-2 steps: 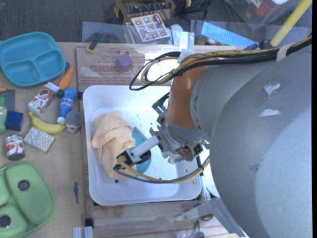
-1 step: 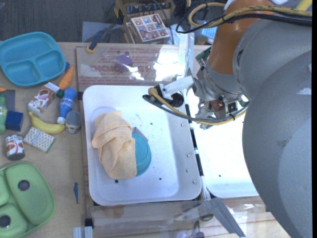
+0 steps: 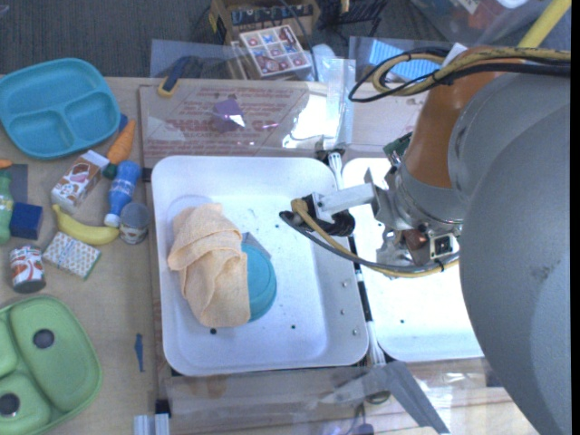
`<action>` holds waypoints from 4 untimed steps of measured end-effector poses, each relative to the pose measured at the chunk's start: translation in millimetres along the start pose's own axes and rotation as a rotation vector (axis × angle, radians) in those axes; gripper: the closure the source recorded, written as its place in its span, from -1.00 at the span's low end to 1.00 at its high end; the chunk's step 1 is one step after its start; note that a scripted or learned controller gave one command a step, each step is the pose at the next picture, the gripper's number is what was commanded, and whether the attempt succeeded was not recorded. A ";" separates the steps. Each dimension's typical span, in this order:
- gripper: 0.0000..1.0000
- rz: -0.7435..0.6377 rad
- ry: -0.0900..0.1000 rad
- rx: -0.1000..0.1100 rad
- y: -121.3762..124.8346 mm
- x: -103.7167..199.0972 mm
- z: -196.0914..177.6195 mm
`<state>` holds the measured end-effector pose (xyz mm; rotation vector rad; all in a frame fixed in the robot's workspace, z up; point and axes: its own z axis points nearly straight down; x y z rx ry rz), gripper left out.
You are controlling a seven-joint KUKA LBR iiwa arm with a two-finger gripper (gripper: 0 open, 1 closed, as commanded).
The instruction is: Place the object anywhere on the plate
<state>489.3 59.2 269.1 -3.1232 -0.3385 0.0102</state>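
My own arm (image 3: 507, 198) covers most of the right bin (image 3: 426, 333) and runs off the right edge. The orange cloth (image 3: 213, 261) hides most of the blue plate (image 3: 261, 284). The green tray (image 3: 41, 370) is cut by the lower left corner, and the small packets' (image 3: 77, 181) labels are too small to read.
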 end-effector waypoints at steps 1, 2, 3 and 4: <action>1.00 -0.001 -0.003 0.002 2.7 -11.2 85.3; 1.00 -0.005 0.004 -0.002 -33.6 49.3 91.1; 1.00 0.018 0.001 -0.001 -59.5 47.6 146.2; 1.00 -0.208 -0.003 0.002 -7.7 -9.0 86.9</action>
